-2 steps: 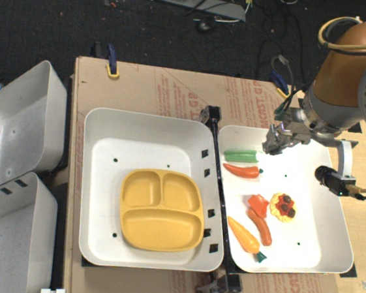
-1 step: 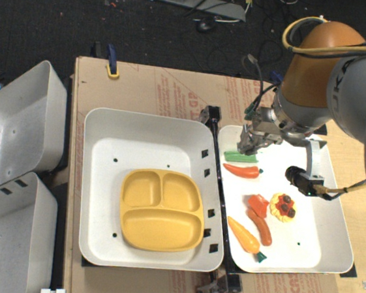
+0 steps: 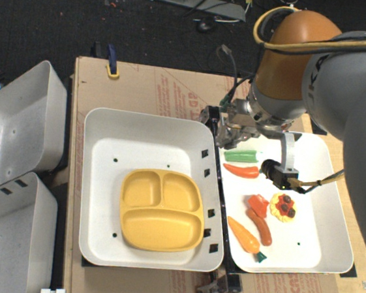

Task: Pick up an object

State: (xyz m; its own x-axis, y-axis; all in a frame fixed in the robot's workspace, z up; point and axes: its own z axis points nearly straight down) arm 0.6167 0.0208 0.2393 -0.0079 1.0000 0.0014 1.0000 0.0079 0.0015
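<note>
Whether the jaws are open or closed cannot be told; green pepper (image 3: 241, 156) and red pepper (image 3: 242, 171) lie just below them.

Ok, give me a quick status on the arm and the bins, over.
Gripper low over right bin's top-left corner, by the green pepper. Nothing seen between fingers. Toy food loose in right bin; yellow tray in left bin. Bin wall close by.
</note>
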